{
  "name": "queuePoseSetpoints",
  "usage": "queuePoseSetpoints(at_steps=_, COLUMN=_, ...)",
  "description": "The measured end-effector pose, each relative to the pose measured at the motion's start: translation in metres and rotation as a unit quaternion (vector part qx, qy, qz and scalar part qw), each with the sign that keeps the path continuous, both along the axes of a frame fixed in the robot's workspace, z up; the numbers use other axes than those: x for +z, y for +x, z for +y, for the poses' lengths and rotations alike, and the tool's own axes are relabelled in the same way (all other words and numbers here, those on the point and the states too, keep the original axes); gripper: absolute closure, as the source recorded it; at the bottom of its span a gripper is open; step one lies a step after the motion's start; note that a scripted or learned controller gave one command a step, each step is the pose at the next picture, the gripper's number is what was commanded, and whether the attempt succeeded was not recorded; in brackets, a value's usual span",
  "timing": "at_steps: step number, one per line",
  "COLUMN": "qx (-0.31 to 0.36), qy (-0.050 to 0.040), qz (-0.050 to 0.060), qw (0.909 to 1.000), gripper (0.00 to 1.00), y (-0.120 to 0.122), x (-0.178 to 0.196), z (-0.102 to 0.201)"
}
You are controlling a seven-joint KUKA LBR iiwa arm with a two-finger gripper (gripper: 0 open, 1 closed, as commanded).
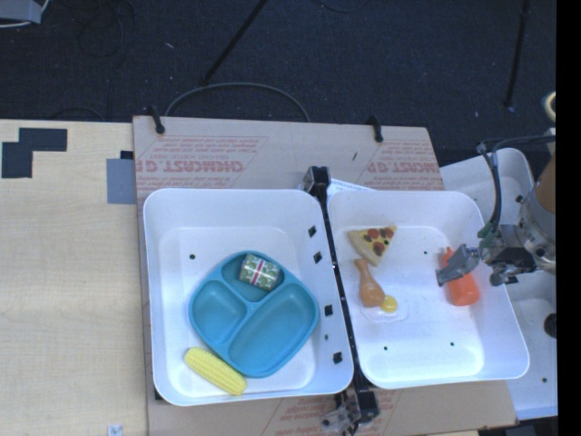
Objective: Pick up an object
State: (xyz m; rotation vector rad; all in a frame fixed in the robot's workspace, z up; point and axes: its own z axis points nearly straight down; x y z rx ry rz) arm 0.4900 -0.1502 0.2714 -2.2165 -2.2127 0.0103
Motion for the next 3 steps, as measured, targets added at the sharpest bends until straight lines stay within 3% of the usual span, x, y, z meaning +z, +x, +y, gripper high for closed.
queuePoseSetpoints(at_steps=1, qx=0.001, qy=-0.0011, qz=-0.005, qw=1.0000, gripper=0.00, y=0.002, x=0.005, z=0.000)
queuePoseSetpoints(at_steps=3, qx=0.001, qy=0.0005, qz=-0.002, qw=1.0000, gripper=0.00, y=0.007, x=-0.107, z=0.007)
